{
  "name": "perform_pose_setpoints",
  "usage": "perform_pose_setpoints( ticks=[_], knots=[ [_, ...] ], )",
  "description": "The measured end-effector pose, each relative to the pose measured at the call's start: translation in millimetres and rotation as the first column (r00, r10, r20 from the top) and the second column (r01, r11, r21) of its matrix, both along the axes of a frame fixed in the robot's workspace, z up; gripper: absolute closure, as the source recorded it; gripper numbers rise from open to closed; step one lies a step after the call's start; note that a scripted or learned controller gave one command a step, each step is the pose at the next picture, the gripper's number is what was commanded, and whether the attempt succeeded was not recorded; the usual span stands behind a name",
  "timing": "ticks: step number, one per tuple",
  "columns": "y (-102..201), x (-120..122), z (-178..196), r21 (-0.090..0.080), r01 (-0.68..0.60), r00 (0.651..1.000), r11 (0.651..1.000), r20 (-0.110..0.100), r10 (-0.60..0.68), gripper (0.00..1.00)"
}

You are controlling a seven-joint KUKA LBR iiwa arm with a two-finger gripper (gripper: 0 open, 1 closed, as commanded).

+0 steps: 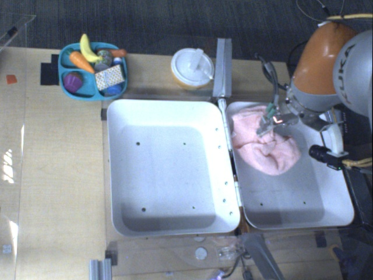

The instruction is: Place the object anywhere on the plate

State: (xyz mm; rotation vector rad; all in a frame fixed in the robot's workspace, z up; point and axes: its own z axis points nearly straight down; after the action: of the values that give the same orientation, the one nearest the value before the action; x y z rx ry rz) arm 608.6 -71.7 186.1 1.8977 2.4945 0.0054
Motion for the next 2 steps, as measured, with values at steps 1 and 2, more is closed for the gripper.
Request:
perform_pose_setpoints(
  ticks=[1, 2],
  knots=[
    [1.5, 2.7, 40.5, 0.0, -0.008, 1.0, 1.0, 0.003, 0.008, 1.0],
    [62.5, 4.6, 39.3, -0.001, -0.4, 0.917, 0.917, 0.0, 0.4, 1.0]
  ],
)
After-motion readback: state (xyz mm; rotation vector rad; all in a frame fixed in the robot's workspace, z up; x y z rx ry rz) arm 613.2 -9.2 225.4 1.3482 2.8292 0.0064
